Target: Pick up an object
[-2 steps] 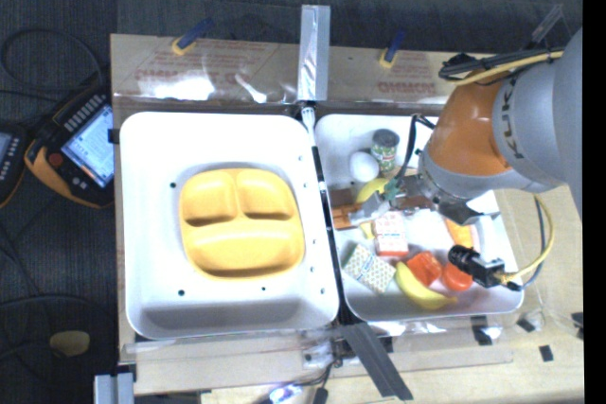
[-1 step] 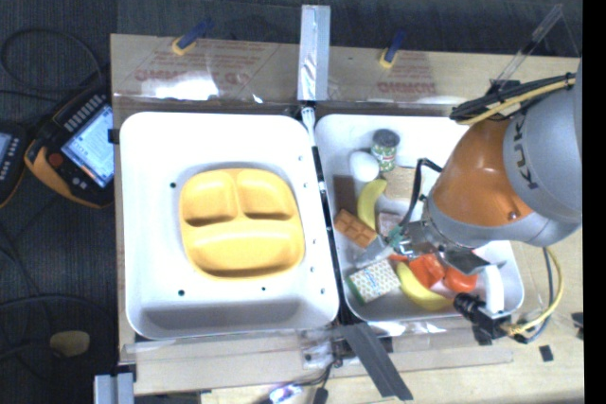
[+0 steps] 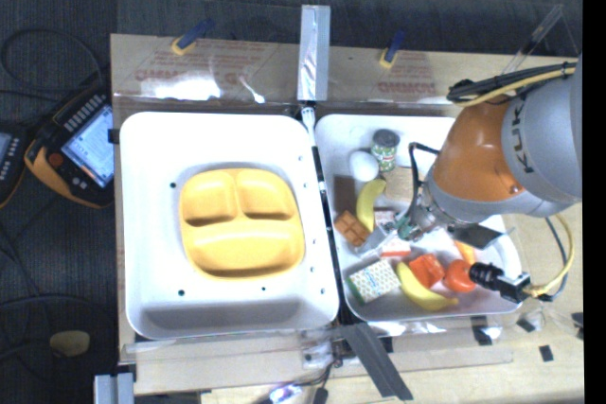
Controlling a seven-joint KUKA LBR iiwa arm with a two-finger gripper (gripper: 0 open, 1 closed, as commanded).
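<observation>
Looming over the right bin (image 3: 327, 203), my orange-banded wrist (image 3: 478, 166) has my pincer (image 3: 409, 224) down among the clutter beside a banana (image 3: 369, 201), grip state hidden, so I judge I'm mid-reach, and next comes closing on something and lifting straight.

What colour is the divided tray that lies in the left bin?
The divided tray is yellow, as the camera view shows clearly; the left bin is white.

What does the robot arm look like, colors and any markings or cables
The arm is a bulky rounded body, grey at the outer link with dark lettering and orange nearer the wrist. Black and yellow cables run along its top. Its hand is small, metallic and dark.
</observation>
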